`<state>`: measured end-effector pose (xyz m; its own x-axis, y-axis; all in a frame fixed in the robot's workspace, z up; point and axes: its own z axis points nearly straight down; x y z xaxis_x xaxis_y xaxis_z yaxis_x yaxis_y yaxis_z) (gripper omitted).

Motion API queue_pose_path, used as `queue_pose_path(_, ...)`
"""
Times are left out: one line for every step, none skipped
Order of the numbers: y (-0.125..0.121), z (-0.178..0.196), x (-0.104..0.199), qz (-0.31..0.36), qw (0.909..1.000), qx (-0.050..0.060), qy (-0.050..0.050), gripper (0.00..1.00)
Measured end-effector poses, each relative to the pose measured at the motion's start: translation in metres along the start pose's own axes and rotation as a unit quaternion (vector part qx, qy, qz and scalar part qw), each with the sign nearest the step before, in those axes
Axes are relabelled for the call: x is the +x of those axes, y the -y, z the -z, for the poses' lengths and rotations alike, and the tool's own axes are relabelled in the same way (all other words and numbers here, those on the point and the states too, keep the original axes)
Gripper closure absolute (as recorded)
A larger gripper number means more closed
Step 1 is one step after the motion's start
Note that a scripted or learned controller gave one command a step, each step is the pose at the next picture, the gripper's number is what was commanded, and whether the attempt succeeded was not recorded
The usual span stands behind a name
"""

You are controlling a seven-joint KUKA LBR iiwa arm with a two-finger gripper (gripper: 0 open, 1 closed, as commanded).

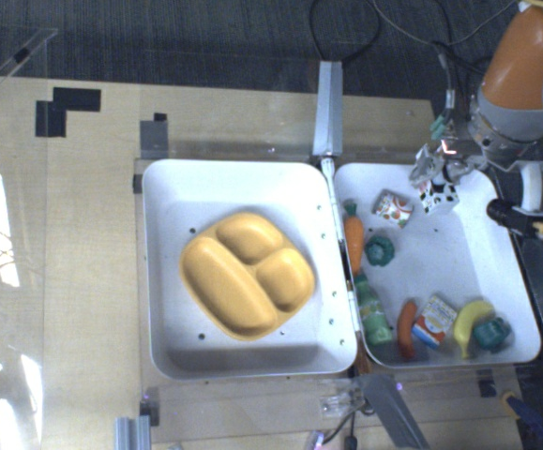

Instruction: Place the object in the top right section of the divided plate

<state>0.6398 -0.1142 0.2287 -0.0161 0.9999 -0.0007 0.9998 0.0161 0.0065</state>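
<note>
- As the single overhead view showed, the arm [524, 59] reached in from the right, and its pincer [437, 184] hung over the far edge of the right bin [505, 251].
- Whether the pincer was released or clenched could not be told at this slant; nothing was visible between its tips.
- Just left of and below the pincer lay a small white packet [394, 207]; which item was the task's object could not be told.
- Farther left and lower, by the bin's dividing wall, lay a carrot [354, 237] and, just beside it, a dark green piece [380, 249].
- Well below the pincer, along the near side of the bin, lay a green bottle [374, 315], a red sausage-like piece [407, 328], a small carton [433, 320], a banana [468, 324] and a teal piece [493, 334].
- Far left of the pincer, in the left bin [168, 204], sat the yellow divided plate [246, 273], all three sections bare.
</note>
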Motion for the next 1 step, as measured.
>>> queue_pose_path(0.0242,0.0224,0.0518,-0.017,0.9998,0.001,0.0,1.0)
